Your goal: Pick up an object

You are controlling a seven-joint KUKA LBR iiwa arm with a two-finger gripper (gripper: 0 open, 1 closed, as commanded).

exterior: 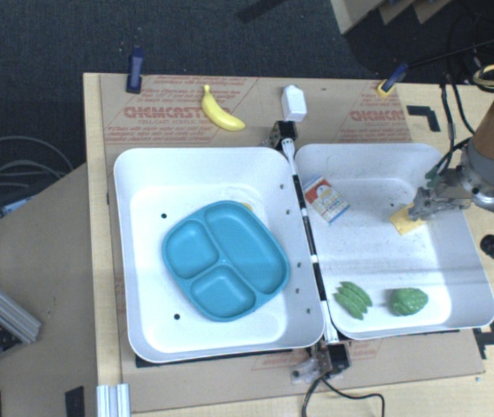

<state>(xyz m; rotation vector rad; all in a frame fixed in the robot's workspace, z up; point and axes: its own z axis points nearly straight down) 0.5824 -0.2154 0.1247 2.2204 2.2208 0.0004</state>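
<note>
The right bin (477, 272) holds a small red, white and blue carton (326, 200) at its far left, a yellow block (407, 223) near the middle right, and two green pieces, one leafy (352, 298) and one rounder (409, 301), along the front. My gripper (427, 205) comes in from the right and hangs low right over the yellow block's upper right corner, touching or nearly touching it. The arm's grey wrist (481, 176) hides the bin's far right wall.
A blue divided plate (223, 259) lies in the left bin (138, 224). On the bench behind the bins lie a yellow banana (220, 111) and a white clip (294, 102). Black cables (455, 102) run at the back right.
</note>
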